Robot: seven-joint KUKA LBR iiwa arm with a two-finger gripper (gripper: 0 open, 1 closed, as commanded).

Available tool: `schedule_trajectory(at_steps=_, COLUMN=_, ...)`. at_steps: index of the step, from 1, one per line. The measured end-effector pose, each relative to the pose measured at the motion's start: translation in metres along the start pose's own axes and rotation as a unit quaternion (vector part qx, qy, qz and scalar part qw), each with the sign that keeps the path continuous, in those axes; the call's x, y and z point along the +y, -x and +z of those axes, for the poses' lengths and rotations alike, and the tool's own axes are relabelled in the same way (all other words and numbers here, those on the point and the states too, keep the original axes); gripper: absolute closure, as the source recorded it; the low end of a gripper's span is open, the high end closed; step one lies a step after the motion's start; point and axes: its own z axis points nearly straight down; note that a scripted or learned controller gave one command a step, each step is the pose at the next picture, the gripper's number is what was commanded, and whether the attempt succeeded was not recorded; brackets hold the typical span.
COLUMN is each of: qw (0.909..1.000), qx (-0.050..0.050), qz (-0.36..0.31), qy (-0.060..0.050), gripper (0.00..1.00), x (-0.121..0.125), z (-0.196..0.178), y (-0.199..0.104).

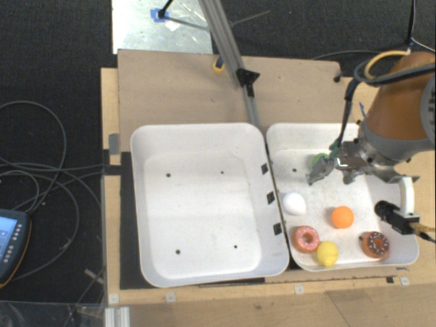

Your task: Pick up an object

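Note:
My gripper [332, 176] hangs over the back of the right bin [409, 257], its two dark fingers spread apart and open with nothing between them. A small green object [318, 160] lies just behind the left finger, partly hidden by it. In front of the gripper lie a white egg-shaped ball [294, 203], an orange ball [342, 217], a pink-iced donut [306, 238], a yellow lemon [328, 253] and a chocolate donut [375, 245].
The left bin [146, 203] stands beside the right one, and the two share a raised rim with black clips [271, 197]. A grey pole [228, 39] slants in from the back. Cables and a tablet lie on the floor at the left.

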Motion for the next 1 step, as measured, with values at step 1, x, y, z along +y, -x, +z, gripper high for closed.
schedule_trajectory(at_steps=1, qw=1.0000, qx=0.000, qz=0.001, qy=0.002, gripper=0.00, x=0.0009, z=-0.0022, y=0.0003)
